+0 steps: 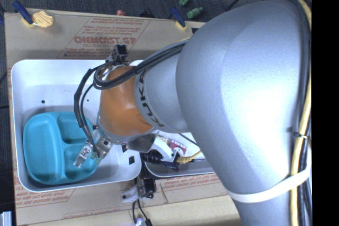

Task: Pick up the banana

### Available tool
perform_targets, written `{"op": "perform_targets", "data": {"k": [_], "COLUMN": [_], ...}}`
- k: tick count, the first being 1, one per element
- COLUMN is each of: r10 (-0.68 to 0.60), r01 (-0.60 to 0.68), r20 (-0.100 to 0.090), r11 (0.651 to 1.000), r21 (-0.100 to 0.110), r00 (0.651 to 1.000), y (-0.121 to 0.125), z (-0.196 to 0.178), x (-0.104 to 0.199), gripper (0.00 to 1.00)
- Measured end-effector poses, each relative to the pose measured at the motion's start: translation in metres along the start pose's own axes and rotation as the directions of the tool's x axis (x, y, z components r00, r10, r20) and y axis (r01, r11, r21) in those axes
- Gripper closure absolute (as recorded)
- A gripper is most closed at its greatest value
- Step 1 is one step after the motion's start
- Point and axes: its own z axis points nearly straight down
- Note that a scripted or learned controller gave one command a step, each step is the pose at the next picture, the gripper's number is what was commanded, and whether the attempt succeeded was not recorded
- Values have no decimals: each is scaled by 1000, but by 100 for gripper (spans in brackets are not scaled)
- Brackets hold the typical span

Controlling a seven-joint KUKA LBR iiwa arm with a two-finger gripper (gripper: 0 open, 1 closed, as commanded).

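My gripper (pixel 85 156) hangs low over the left bin (pixel 32 69), at the right edge of a teal divided tray (pixel 45 145) that lies in that bin. Nothing shows between the gripper and the tray. The arm's orange band (pixel 119 106) and grey body cover most of the right bin (pixel 177 172). In the strip of that bin left showing, a thin yellow sliver (pixel 193 155) peeks out beside a white and red item (pixel 168 145); I cannot tell whether the sliver is the banana.
Both bins sit on a brown cardboard sheet (pixel 106 34). Blue clamps (pixel 21 10) hold its far edge, one with a yellow piece (pixel 43 19) beside it. Small green items (pixel 189 6) lie on the dark floor beyond.
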Motion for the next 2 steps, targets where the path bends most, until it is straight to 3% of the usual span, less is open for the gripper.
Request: {"op": "perform_targets", "data": {"k": [1,2], "r10": [13,-313], "r01": [-14,313], "r20": [17,20], "r11": [1000,950], "r21": [8,-14], "r00": [1000,950], "y": [-7,22], "z": [-10,4], "x": [-10,5], "gripper": [100,100]}}
